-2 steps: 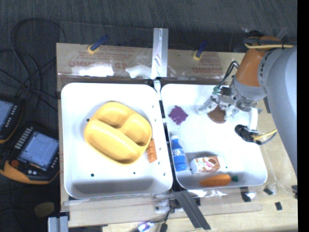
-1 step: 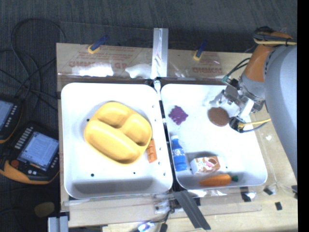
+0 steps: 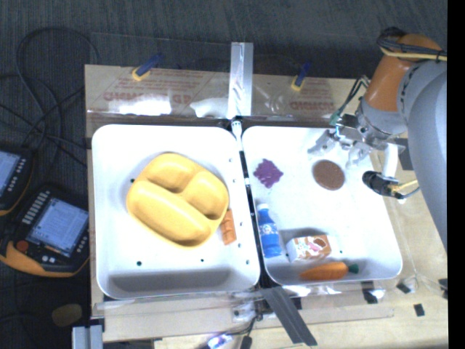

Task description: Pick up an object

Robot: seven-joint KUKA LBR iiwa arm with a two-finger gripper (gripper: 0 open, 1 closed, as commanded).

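Here, in the camera view, your one arm reaches in from the right and its gripper (image 3: 341, 145) hangs over the top right corner of the right bin (image 3: 378, 231). Whether the tool is released or clenched you cannot tell from this angle, and nothing is visibly caught in it.

The relation that matters for your next move: the brown disc (image 3: 329, 174) lies just below and slightly left of the gripper, near it but apart. It is round, so it has no long axis to line up with. It looks like the nearest candidate, and I judge a short drop toward the bin floor would reach it.

The other things lie farther off. Count the right bin: one brown disc, one purple cluster (image 3: 268, 171) to the disc's left, one blue bottle (image 3: 268, 233) whose long axis runs top to bottom along the bin's left wall, one small carton (image 3: 309, 247) beside the bottle, and one carrot (image 3: 325, 271) lying left to right along the bottom wall. That makes five.

Count the left bin (image 3: 116, 267): one big yellow bread-shaped piece (image 3: 176, 198) in the middle, and one small orange piece (image 3: 227, 227) tucked against its lower right edge. That makes two, both well away from the gripper.
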